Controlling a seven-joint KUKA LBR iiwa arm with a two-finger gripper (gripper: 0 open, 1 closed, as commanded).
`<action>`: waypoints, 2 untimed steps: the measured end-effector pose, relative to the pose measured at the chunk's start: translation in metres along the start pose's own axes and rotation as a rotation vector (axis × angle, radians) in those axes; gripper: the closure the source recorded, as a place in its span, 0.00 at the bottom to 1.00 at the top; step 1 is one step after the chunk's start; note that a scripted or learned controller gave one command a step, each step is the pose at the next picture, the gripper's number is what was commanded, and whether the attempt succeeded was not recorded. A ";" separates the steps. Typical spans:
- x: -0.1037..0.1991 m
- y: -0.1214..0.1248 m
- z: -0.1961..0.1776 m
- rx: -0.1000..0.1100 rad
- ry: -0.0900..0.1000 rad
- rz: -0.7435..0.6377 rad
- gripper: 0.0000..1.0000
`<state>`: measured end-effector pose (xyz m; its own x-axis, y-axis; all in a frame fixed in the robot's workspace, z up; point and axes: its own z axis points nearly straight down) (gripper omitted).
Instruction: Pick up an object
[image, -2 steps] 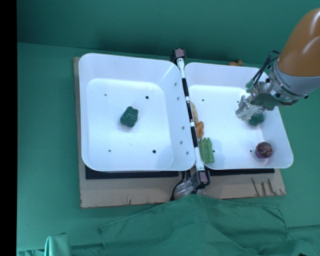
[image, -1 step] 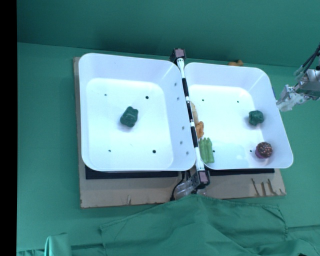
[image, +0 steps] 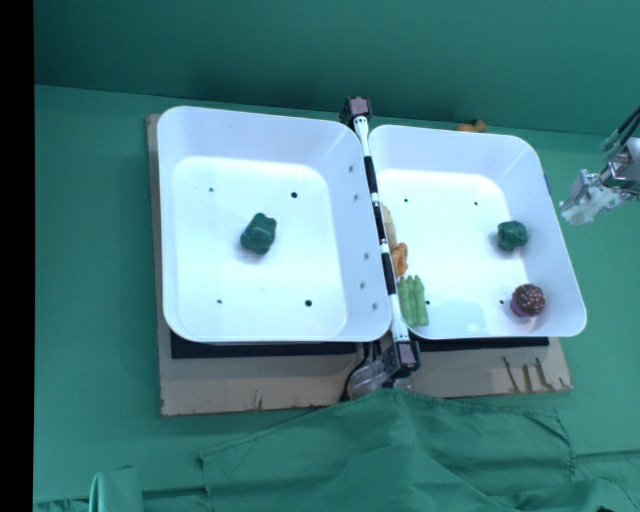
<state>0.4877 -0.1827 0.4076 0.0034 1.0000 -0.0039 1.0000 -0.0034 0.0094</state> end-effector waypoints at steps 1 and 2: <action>0.033 -0.021 -0.005 0.006 0.004 -0.003 1.00; 0.047 -0.020 -0.013 0.002 0.002 -0.002 1.00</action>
<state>0.4679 -0.1359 0.4207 0.0015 1.0000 -0.0024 1.0000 -0.0015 0.0072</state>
